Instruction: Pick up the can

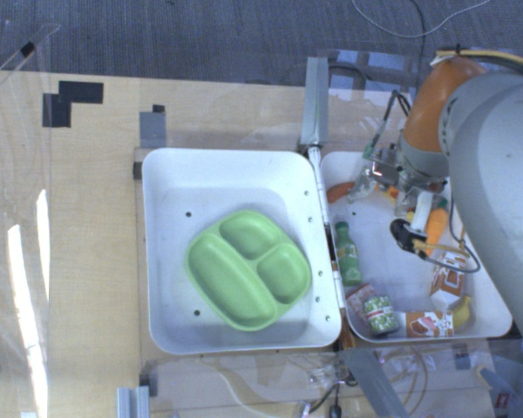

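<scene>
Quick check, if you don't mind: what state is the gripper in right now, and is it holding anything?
Gripper: low over the right bin, fingers hidden under the wrist; open or closed cannot be told. The can lies apart, near the bin's front.

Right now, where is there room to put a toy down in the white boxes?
The left white bin has bare floor all around the green divided plate, mostly along its top. The right white bin is crowded: green bottle, can, cartons, arm overhead.
</scene>
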You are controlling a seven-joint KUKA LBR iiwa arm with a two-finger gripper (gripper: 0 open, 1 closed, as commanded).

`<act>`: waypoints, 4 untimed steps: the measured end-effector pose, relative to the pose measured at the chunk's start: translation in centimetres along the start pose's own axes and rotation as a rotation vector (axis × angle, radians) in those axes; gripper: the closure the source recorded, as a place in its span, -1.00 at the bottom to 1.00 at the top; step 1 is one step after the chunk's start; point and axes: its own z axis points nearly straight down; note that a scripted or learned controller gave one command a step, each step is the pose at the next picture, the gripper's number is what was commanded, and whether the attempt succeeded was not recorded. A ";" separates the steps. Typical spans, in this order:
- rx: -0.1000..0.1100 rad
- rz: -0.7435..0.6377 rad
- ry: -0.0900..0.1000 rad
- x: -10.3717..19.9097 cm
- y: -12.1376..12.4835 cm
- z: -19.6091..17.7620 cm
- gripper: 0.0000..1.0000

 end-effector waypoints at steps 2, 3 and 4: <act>-0.013 -0.289 0.002 -7.4 -10.3 -0.1 -1.00; 0.027 -0.106 -0.004 -1.5 2.2 0.0 -1.00; -0.008 -0.069 0.001 -5.1 -4.6 -3.1 -1.00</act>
